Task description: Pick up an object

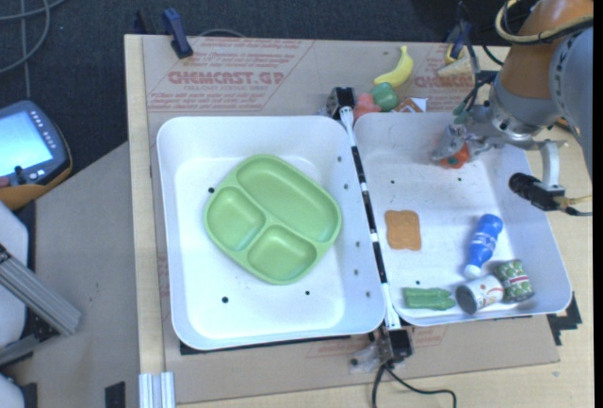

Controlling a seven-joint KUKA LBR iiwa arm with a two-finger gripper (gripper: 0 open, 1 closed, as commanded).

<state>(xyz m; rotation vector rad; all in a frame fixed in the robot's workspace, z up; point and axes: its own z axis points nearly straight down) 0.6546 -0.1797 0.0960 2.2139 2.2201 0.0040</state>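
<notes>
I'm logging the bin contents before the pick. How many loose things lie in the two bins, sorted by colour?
Green: 2, the divided plate and the green piece
Blue: 1, the bottle
Tan: 1, the flat square
Patterned: 1, the can
Total: 5

In the right bin, the open floor lies in the middle and upper left, between the end effector at the far wall and the orange-brown slab near the divider. The near edge is crowded: a green item, a small can and a blue bottle sit close together. In the left bin a green divided plate fills the centre, leaving only a margin of floor around it.
</notes>
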